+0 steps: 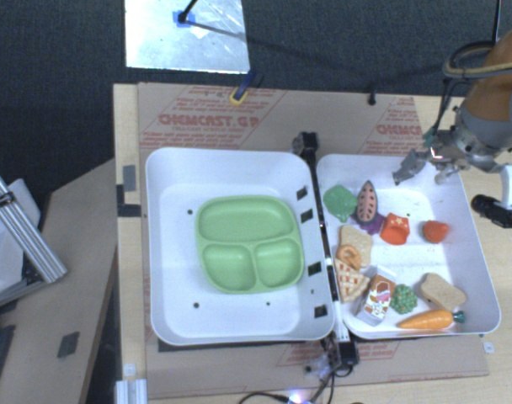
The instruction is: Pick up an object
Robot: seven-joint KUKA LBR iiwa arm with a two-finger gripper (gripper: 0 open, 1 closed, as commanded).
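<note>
My gripper (425,172) hangs over the back edge of the right bin (483,286), fingers spread open with nothing between them. Below it the bin holds several toy foods: a green leaf (340,200), a seeded fruit slice (367,198) on a purple piece (373,223), an orange pepper (395,229), a red tomato (435,231), a bread slice (354,244), a waffle (350,279), a small carton (376,300), broccoli (403,298), a bread roll (442,291) and a carrot (426,319). All lie apart from the gripper.
The left bin (168,217) carries a green divided plate (246,242). A black clip strip (317,225) runs between the bins. The grey arm with its orange band (492,99) enters at the upper right, and a black part (496,209) sticks out beside the right bin.
</note>
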